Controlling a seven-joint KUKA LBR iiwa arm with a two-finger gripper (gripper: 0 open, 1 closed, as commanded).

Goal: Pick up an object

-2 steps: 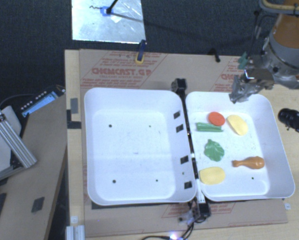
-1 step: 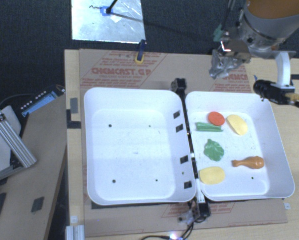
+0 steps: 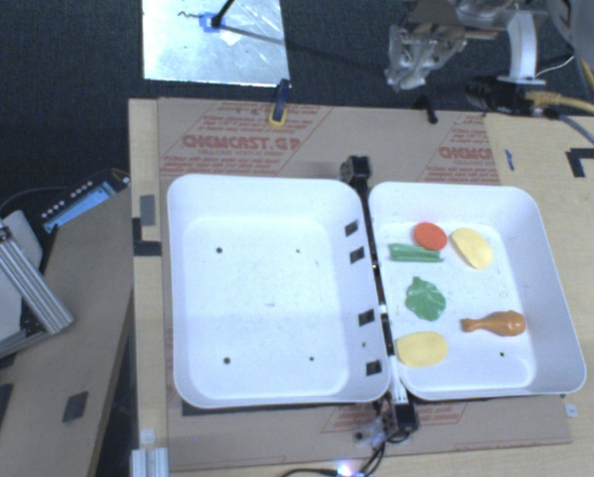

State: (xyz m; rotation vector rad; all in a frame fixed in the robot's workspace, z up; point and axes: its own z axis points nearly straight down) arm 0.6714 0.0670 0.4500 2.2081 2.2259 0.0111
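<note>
Camera view, arm: the grey KUKA arm reached in from the upper right, its gripper hanging above the bench behind the bins, well apart from every object.
Camera view, fingers: they pointed downward with nothing between them; whether they stood apart or together I could not tell, since they blurred into one pale shape.
Camera view, right bin: it held all the candidate objects, probably gathered there so that a pick could go from one bin toward the other.
Objects, rear row: a red round piece lay just beside a pale yellow piece, with a green bean pod touching or nearly touching the red one's near edge.
Objects, middle: a green leafy piece lay alone near the divider; a brown drumstick lay to its right, its thin end pointing toward the leaf.
Objects, front: a yellow oval piece lay close to the near-left corner.
Spacing: most items lay apart, which looked favourable for a clean two-finger grasp; the red piece and the bean pod seemed the most crowded pair.
Left bin: a white floor with a few small dark dots.
Task stage: judged as not yet begun, the gripper high and behind the bins.
Writing: the brown board under the bins carried repeated red lettering that read roughly as "CHEMCAST GP".
Beyond the board: a shiny metal sheet lay on the dark floor.
</note>
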